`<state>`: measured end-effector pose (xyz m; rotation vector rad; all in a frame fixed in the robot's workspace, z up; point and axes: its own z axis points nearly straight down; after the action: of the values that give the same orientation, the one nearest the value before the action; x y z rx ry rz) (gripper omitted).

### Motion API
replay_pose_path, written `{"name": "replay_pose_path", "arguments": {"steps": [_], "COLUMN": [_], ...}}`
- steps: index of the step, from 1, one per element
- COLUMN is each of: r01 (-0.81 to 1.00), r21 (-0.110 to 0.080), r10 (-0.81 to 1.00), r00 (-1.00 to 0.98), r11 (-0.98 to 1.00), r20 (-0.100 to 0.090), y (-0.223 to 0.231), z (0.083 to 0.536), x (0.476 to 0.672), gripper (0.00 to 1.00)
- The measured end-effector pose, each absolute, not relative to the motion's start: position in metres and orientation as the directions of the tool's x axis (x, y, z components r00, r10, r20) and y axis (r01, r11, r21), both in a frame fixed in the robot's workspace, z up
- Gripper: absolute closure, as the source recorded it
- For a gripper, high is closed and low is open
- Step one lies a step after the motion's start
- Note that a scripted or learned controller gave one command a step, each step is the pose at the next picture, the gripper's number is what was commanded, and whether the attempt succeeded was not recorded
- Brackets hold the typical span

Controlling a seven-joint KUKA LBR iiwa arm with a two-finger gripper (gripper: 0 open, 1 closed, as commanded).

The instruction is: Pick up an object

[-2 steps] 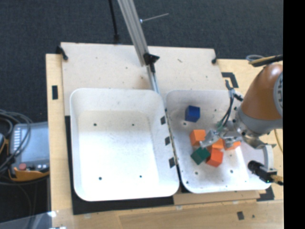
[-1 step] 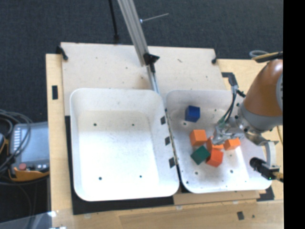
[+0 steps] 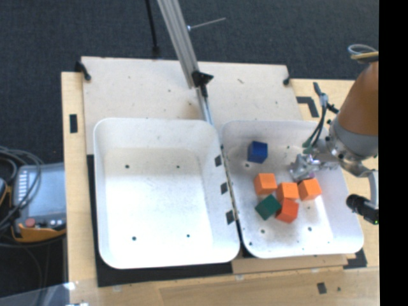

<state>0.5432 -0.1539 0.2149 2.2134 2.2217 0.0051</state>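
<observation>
From above, two white bins sit side by side; the left bin [image 3: 159,193] holds nothing visible, and the right bin [image 3: 331,234] holds six blocks: one blue block [image 3: 257,151], three orange blocks [image 3: 266,183], one green block [image 3: 268,206] and one red block [image 3: 287,211]. The gripper [image 3: 305,166] hangs over the right bin, just above the orange blocks, its opening impossible to judge.

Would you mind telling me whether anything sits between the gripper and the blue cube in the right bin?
Nothing visible does. The gripper hangs over the right bin, and the blue cube lies to its left across bare bin floor. The orange cubes, green cube and red cube cluster below that path.
</observation>
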Motion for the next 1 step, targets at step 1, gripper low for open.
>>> {"name": "replay_pose_path", "arguments": {"steps": [1], "r01": [1.000], "r21": [0.006], "r10": [1.000], "r00": [-0.005], "r11": [0.005], "r20": [-0.001], "y": [-0.1550], "z": [0.2528], "x": [0.5446], "gripper": [1.00]}}
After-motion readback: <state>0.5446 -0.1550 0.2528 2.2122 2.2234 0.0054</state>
